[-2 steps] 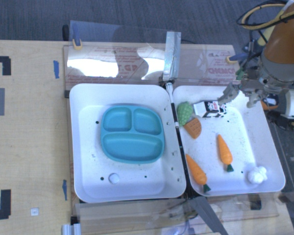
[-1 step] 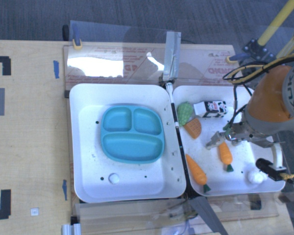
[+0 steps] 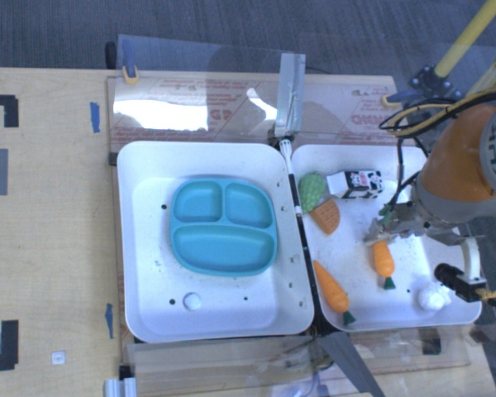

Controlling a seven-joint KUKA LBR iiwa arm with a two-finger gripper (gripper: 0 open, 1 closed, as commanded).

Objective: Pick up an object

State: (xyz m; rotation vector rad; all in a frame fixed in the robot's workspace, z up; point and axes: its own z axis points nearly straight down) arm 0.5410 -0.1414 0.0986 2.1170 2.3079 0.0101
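In the left bin (image 3: 140, 246), a blue three-part plate (image 3: 224, 226) lies near the middle, and a small white round piece (image 3: 192, 302) sits toward the bin's 7 o'clock corner. In the right bin (image 3: 372, 317), a green toy vegetable (image 3: 312, 188) lies at about 10 o'clock, touching a tan toy piece (image 3: 326, 216) just below it; a small black-and-white carton (image 3: 357, 183) lies at 12 o'clock. One orange carrot (image 3: 332, 289) lies along the left wall at 7 o'clock, a second carrot (image 3: 383, 260) near the middle. The gripper (image 3: 390, 228) hangs just above that second carrot; whether it is open or closed cannot be told. A white lump (image 3: 431, 298) rests at 4 o'clock.
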